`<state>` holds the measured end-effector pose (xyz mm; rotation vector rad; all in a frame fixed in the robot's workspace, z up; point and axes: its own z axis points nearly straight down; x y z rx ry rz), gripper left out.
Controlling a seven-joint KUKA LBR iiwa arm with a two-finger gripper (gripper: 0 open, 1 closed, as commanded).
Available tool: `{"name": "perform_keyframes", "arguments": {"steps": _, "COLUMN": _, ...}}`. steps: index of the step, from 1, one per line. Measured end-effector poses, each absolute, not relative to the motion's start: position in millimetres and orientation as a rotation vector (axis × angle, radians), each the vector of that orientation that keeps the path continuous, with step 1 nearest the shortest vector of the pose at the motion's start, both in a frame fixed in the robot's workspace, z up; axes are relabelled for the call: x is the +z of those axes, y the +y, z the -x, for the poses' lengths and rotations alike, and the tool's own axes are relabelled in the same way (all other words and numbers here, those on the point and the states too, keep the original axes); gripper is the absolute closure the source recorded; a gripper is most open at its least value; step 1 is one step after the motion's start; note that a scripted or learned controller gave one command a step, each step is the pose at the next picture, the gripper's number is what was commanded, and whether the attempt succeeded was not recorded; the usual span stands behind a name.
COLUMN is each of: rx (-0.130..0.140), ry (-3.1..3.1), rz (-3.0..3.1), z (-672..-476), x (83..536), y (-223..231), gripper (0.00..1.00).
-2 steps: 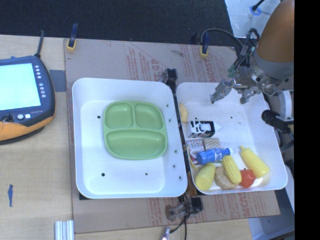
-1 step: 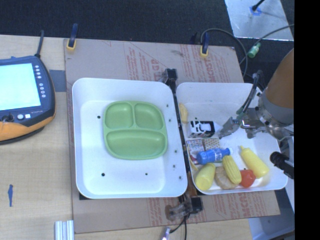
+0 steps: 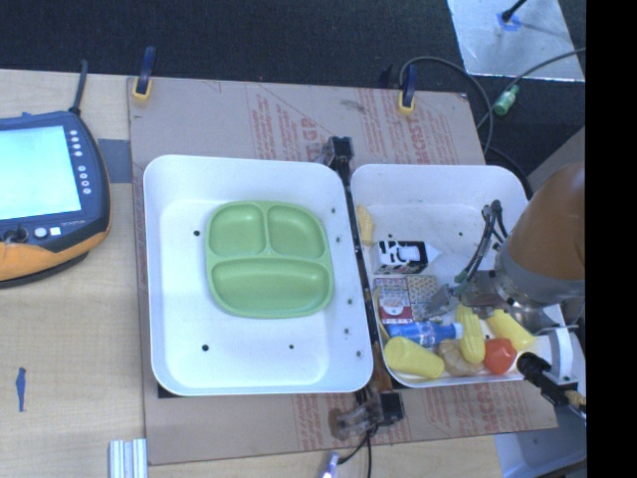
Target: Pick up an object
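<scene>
plate (image 3: 269,260) in left bin (image 3: 169,267), toys (image 3: 438,342) in right bin (image 3: 438,182)

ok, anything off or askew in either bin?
Nothing spilled or damaged. The green divided plate lies flat in the left bin. The toys are crowded into the right bin's near corner, beside the arm.

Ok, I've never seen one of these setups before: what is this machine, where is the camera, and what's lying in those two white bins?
One camera looks down at a slant on a bench. The grey and orange shape at the right is a robot arm; its gripper reaches into the right bin, too hidden to judge. That bin holds a jumble: yellow toy pieces, a red piece, a small printed card and a black and white item. The left bin holds a green divided plate. A handheld control tablet lies at far left.
</scene>
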<state>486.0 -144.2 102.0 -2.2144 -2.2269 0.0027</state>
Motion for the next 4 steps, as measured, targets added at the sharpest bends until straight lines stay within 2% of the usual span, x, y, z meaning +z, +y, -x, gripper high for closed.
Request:
{"name": "perform_keyframes", "arguments": {"steps": 1, "rx": -0.006, "ry": -2.227, "rz": 2.217, "z": -518.1, "x": 95, "y": -181, "gripper": 0.00}}
{"name": "perform_keyframes", "arguments": {"steps": 2, "rx": 0.003, "ry": -2.229, "rz": 2.212, "z": -571.5, "x": 101, "y": -130, "gripper": 0.00}}
{"name": "perform_keyframes", "arguments": {"steps": 3, "rx": 0.007, "ry": -2.229, "rz": 2.210, "z": -571.2, "x": 111, "y": -131, "gripper": 1.00}}
{"name": "perform_keyframes", "arguments": {"steps": 4, "rx": 0.000, "ry": -2.224, "rz": 2.216, "z": -580.1, "x": 192, "y": -83, "gripper": 1.00}}
